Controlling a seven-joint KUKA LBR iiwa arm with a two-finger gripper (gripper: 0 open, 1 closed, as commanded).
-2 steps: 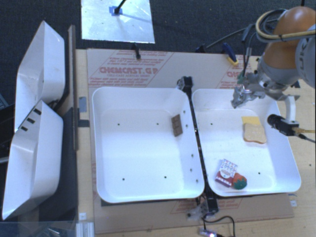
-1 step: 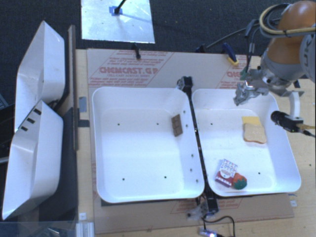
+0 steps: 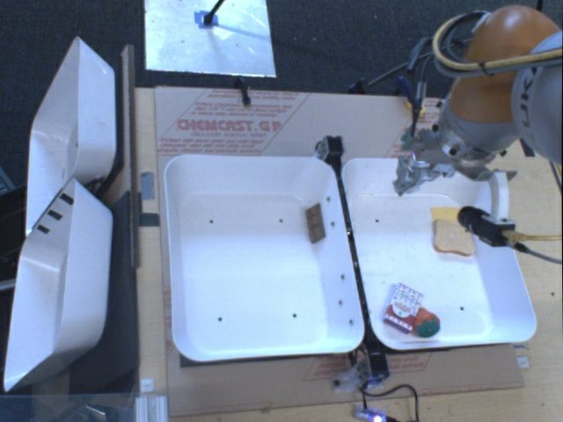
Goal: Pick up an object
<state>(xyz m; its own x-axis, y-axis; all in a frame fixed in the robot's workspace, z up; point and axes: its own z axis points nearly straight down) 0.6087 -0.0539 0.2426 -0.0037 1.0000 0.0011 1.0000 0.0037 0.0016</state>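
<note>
My gripper (image 3: pixel 407 181) hangs over the far part of the right bin (image 3: pixel 506 319), its fingers pointing down and nothing visible between them. A slice of toast (image 3: pixel 453 238) lies in the right bin's right half, with a yellow cheese-like piece (image 3: pixel 443 213) just behind it. Near the bin's front sit a small red-and-white box (image 3: pixel 403 307) and a red strawberry-like toy (image 3: pixel 427 323), touching each other. A brown chocolate-bar piece (image 3: pixel 314 222) rests in the left bin (image 3: pixel 255 323), close to its right wall.
A black divider rail (image 3: pixel 350 236) runs between the two bins. A black cylindrical part with a cable (image 3: pixel 482 223) sticks over the right bin's right side. Two spare white bins (image 3: pixel 62 236) stand at the far left. A metal plate (image 3: pixel 208 25) lies at the back.
</note>
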